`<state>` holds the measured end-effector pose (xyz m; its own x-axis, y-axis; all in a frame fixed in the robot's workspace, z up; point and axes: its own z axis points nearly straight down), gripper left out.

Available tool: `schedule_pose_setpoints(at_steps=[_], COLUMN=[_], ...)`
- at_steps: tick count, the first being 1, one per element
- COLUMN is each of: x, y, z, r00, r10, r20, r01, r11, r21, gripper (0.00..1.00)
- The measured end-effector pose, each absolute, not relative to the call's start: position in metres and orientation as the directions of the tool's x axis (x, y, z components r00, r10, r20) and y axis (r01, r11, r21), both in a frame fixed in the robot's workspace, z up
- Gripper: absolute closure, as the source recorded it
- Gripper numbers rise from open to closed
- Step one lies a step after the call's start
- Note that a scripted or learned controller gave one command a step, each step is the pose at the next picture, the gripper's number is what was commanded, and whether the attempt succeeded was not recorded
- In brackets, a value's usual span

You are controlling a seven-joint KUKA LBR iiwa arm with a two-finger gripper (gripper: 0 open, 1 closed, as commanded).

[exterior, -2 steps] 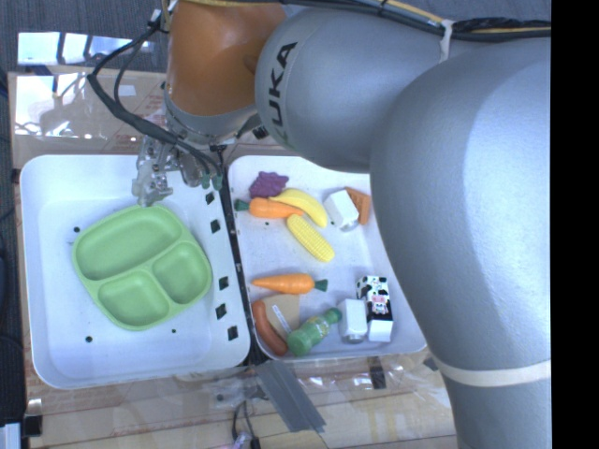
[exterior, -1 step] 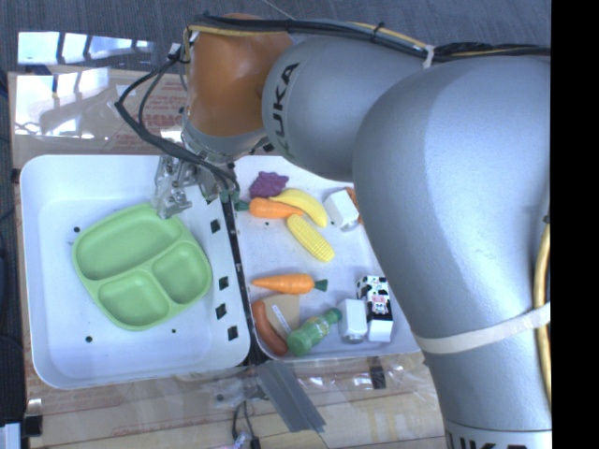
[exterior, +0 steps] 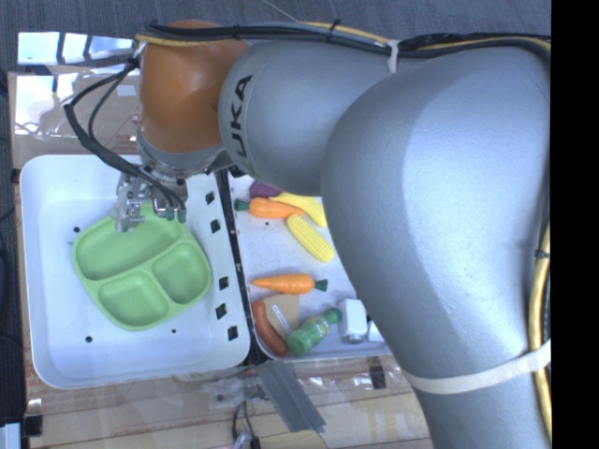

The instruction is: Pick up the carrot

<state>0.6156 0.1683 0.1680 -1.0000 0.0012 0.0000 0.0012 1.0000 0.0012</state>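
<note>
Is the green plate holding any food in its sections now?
No, empty. All three sections of the green plate show bare green; the claw hangs above its upper edge.

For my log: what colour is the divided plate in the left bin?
Light green plate, camera view.

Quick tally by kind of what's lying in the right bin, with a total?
Carrots: 2
Corn cob: 1
Green bottle: 1
Hot dog: 1
Yellow piece, partly under the arm: 1
Purple piece, mostly hidden: 1
Small white item: 1
Total: 8
</note>
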Motion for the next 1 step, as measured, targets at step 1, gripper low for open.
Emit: schedule_pose_setpoints(at_steps=[1], x=[0.6309], y=[0.2197], z=[0.1514], r00=[-0.983], r10=[0.182], r20=[-0.001], r01=[0.182], r11=[0.983], r21=[0.001], gripper=[1.0])
